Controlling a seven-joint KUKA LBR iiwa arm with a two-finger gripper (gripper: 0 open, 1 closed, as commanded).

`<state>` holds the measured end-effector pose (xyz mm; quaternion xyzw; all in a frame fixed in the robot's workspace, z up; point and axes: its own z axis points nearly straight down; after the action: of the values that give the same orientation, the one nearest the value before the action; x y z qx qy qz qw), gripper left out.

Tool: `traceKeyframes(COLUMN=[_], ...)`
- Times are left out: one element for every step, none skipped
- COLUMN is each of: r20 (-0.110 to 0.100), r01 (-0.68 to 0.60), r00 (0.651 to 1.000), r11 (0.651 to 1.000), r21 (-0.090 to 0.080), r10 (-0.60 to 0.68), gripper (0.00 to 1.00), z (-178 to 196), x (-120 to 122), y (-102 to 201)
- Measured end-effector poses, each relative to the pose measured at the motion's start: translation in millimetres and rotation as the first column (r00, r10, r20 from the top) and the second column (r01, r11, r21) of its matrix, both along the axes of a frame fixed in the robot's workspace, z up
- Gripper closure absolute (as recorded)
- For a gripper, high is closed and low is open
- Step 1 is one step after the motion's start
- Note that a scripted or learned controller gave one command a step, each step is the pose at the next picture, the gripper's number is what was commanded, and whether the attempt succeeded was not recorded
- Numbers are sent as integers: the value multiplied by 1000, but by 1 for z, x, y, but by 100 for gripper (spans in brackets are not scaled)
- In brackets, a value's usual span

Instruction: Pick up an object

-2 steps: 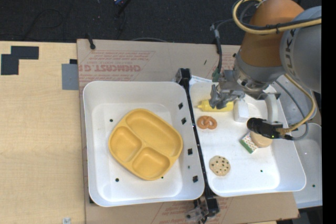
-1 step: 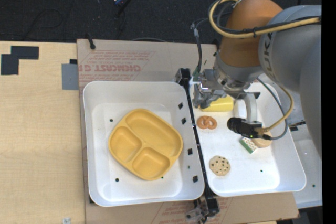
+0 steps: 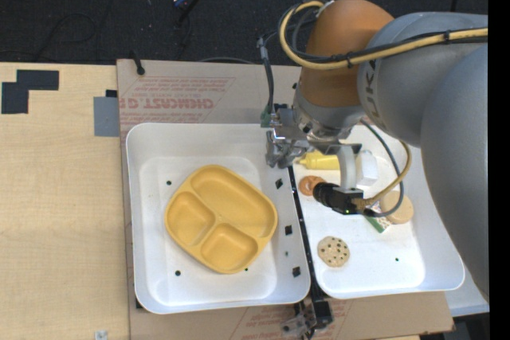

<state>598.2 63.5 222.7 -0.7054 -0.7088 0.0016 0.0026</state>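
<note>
My gripper hangs low over the rim between the two bins, at the right bin's far left corner, under the orange wrist. Just to its right lies a yellow item, partly covered by the wrist. Below that sits a small orange disc. A chocolate-chip cookie rests nearer the front of the right bin. A tan round piece and a small green bit lie to the right, half hidden by the arm. Nothing is visibly held.
The left bin holds a yellow three-compartment plate, tilted diagonally. Black clips line the divider between the bins. The big grey arm covers the right bin's far and right side. A cardboard sheet lies behind the bins.
</note>
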Motion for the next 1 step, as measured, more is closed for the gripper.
traceKeyframes(r20=[2], r01=[0], r00=[1000], r11=[1000], r21=[-2], r10=[0], gripper=[100], z=[-6], x=[0], y=[46])
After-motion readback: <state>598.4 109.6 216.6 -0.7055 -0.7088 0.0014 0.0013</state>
